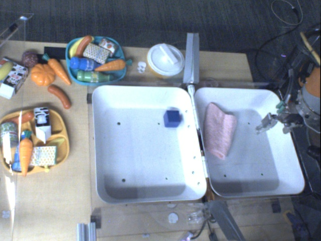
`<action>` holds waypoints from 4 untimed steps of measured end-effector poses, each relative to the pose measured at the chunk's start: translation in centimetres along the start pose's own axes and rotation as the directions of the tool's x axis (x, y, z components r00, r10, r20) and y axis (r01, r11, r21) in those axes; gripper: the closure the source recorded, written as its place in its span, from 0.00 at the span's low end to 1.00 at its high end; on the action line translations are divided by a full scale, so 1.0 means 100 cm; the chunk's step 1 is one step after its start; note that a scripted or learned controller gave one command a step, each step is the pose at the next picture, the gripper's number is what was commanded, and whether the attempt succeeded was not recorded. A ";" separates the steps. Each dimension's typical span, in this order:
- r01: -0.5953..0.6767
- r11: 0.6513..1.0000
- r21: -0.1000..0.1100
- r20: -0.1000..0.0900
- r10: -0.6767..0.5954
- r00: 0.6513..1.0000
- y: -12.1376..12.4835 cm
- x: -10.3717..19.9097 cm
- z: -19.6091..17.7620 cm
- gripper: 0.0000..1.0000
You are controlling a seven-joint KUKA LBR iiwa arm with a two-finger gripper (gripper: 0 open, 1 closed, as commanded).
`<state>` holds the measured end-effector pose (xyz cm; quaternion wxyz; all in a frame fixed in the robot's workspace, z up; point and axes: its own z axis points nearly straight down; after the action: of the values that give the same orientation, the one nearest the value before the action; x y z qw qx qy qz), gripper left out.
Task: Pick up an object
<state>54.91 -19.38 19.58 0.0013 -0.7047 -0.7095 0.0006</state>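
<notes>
A pink folded cloth (219,129) lies in the left part of the right bin (261,182). A small blue block (172,118) sits in the upper right area of the left bin (140,185). My gripper (275,126) hangs over the right bin's right side, well to the right of the cloth. It is open with nothing between its fingers.
A blue bowl (74,74) of toy food and a white lidded container (165,59) stand behind the left bin. A yellow tray (62,134) of toy items and loose toy vegetables (50,74) lie on the bench at the left. A grey divider post (190,59) rises between the bins.
</notes>
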 end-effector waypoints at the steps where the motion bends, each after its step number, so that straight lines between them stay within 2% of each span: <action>1: -0.045 0.999 -0.006 0.001 0.045 0.999 0.053 0.036 0.103 0.00; 2: 0.327 0.945 -0.017 0.010 -0.327 0.945 0.087 0.102 0.106 0.00; 3: 0.278 0.960 -0.005 0.003 -0.278 0.960 0.087 0.128 0.012 0.00; 4: 0.261 0.965 -0.010 0.004 -0.261 0.965 0.070 0.088 0.101 0.00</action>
<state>61.83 -10.48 9.50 -0.0033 -0.6050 -0.7962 -0.0025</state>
